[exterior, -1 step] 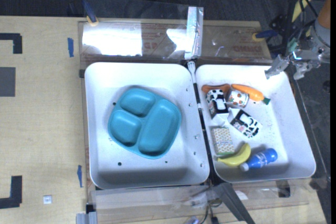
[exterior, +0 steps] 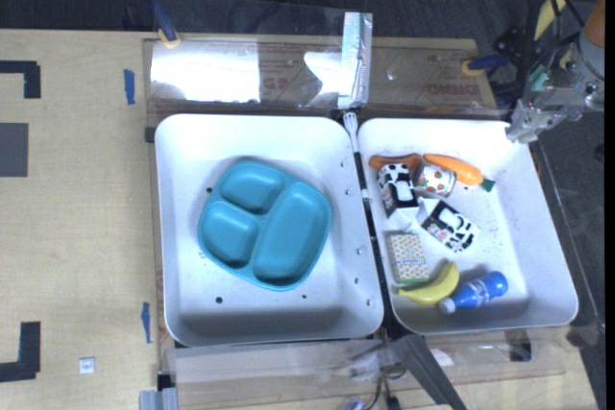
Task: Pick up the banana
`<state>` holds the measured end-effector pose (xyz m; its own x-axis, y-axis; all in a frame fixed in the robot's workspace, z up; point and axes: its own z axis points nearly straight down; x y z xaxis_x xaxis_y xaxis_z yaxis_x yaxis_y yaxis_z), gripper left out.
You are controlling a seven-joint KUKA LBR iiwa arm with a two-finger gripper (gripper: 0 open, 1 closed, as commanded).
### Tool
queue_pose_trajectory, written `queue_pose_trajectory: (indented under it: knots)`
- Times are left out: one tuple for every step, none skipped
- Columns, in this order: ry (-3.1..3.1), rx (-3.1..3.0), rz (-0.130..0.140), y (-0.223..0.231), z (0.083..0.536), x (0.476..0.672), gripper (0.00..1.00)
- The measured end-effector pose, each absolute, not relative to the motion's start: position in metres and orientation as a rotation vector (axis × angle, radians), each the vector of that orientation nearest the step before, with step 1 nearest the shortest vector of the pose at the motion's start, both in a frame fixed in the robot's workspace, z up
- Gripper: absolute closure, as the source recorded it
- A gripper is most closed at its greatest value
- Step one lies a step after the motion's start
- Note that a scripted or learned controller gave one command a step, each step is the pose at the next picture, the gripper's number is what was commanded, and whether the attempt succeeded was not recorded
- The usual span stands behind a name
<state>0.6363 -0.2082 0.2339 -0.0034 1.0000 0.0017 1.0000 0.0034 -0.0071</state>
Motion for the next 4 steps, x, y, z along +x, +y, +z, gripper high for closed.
queue_pose_trajectory:
  knots:
    - [-2.221,-2.212,0.007,-0.208,0.234,0.636,0.00]
    - [-2.376,-2.046,0.005,-0.108,0.212,0.580,0.00]
    - [-2.351,-2.076,0.005,-0.097,0.149,0.517,0.00]
    - [-2.523,-1.858,0.003,-0.105,0.124,0.478,0.00]
